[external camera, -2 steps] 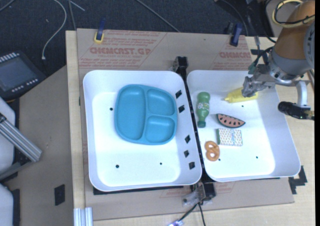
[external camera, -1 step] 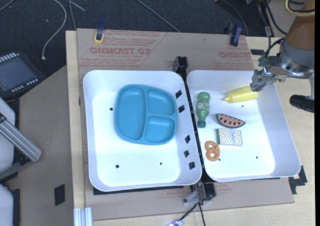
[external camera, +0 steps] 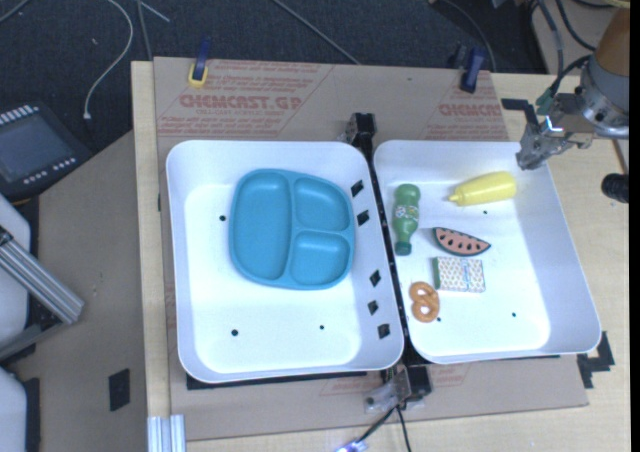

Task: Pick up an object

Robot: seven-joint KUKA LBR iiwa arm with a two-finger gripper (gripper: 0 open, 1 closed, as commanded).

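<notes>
So we find the gripper (external camera: 537,148) poised over the far right rim of the right bin (external camera: 560,240), with nothing between its fingers; from this slant we cannot tell how wide they stand. All the pickable things lie in that right bin: a yellow squeeze bottle (external camera: 484,189) nearest the gripper, a green bottle (external camera: 405,219) along the left wall, a watermelon slice (external camera: 461,241), a small patterned packet (external camera: 461,275) and a pretzel (external camera: 424,301) nearer the front. They are set apart from one another, which we judge leaves room for fingers around each. The left bin (external camera: 200,270) holds a blue divided plate (external camera: 292,228), likely a drop-off spot.
</notes>
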